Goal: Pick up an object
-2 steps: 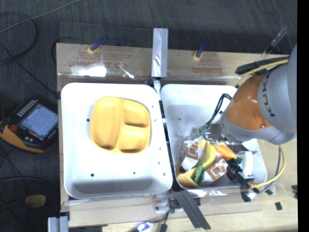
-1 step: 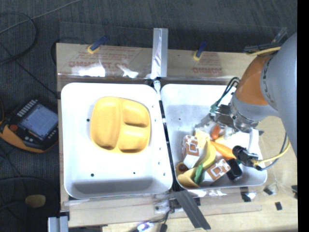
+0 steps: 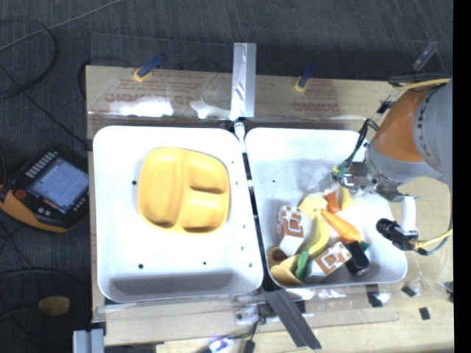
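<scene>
In the right bin [image 3: 294,153] a heap of small toys sits at the front right: an orange carrot [image 3: 342,226], a yellow banana [image 3: 317,239], two white blocks with orange markings [image 3: 292,223] [image 3: 333,259], a black piece [image 3: 358,259] and a green piece [image 3: 302,265]. The grey arm with its orange band [image 3: 401,134] reaches in from the right. Its gripper [image 3: 341,184] is low over the bin's right side, right at the far edge of the heap, just above the carrot. Nothing can be seen held in it.
The left bin [image 3: 118,263] holds a yellow divided plate [image 3: 184,188]. A metal divider strip [image 3: 243,87] stands behind the wall between the bins. A handheld pendant [image 3: 48,190] lies on the floor at the left. A black fitting [image 3: 390,230] juts from the arm over the right bin's rim.
</scene>
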`<state>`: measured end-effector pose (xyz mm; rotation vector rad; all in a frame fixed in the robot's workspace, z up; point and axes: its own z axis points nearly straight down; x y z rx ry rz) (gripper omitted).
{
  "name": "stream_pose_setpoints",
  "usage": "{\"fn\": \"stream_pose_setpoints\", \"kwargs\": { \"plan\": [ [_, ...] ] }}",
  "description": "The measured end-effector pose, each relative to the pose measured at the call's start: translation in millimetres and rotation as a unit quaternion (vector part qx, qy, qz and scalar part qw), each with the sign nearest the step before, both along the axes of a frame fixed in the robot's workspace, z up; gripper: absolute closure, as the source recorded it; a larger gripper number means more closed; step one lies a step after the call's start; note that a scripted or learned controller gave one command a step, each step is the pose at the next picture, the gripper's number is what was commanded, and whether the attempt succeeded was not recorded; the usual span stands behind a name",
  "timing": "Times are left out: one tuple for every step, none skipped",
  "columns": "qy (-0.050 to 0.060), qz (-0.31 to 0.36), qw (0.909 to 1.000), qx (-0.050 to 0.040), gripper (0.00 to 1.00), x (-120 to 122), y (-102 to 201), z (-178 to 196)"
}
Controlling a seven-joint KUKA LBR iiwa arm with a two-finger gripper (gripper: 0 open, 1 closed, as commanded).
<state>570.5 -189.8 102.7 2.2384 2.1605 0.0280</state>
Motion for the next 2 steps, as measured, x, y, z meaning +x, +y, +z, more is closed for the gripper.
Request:
{"fn": "stream_pose_setpoints", "kwargs": {
  "plan": [
    [-0.003, 0.001, 1.0, -0.0011, 1.0, 3, 1, 10],
    [0.019, -0.03, 0.9994, 0.0043, 1.0, 4, -26, 15]
  ]
}}
